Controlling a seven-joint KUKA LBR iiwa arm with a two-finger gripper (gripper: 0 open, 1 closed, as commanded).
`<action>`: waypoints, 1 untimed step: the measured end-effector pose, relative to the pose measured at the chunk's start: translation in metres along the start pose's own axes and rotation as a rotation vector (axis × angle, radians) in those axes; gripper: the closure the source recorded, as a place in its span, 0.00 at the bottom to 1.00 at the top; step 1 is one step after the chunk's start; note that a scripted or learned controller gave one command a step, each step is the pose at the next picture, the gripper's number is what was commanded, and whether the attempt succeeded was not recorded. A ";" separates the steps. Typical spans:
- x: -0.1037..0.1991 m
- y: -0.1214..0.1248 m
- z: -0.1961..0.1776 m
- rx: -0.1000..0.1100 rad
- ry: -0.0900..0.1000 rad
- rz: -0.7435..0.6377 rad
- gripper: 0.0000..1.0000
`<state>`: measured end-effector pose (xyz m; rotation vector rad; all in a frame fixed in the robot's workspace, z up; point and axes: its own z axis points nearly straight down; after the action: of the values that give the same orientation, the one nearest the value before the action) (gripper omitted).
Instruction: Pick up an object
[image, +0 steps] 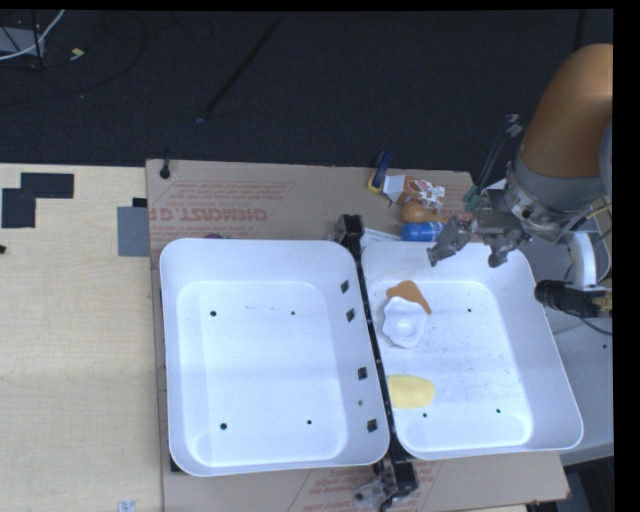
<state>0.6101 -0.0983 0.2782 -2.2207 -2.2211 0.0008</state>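
Gripper (470, 246) open — above bin's (540, 400) smooth rim.

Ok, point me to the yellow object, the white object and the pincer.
yellow object (411, 391), camera view, its middle
white object (404, 326), camera view, its top face
pincer (470, 245), camera view, midway between its fingertips

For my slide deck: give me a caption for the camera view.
Gripper open above the right bin's far edge; orange piece, white object and yellow object lie inside.
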 end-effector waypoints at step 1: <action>0.095 0.001 -0.065 -0.006 0.004 -0.010 0.00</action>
<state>0.6116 -0.0032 0.3429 -2.2109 -2.2329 -0.0105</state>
